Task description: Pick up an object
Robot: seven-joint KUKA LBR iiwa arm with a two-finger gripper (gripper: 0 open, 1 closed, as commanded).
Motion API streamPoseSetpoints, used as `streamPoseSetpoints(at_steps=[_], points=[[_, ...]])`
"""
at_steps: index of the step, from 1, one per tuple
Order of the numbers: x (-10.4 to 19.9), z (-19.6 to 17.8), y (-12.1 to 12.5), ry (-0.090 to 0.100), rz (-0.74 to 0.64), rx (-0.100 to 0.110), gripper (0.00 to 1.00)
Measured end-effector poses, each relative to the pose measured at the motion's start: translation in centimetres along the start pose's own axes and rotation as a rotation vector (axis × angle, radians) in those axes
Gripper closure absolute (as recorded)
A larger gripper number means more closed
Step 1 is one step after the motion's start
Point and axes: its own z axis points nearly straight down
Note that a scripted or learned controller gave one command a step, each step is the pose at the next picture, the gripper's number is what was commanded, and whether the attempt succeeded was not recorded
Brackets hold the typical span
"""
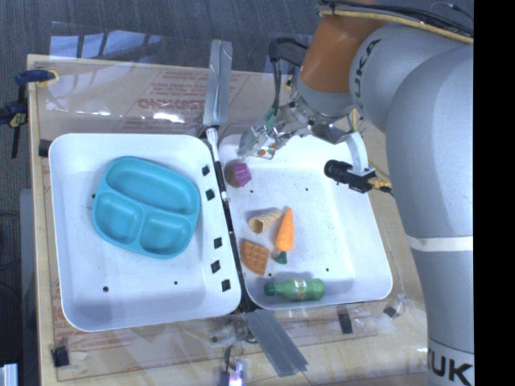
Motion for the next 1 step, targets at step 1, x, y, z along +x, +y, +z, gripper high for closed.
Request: streamPoseSetpoints(at_steps=[1], points=[[4.22, -2.32, -0.21, 0.001, 0.287, 0.005, 1.00]])
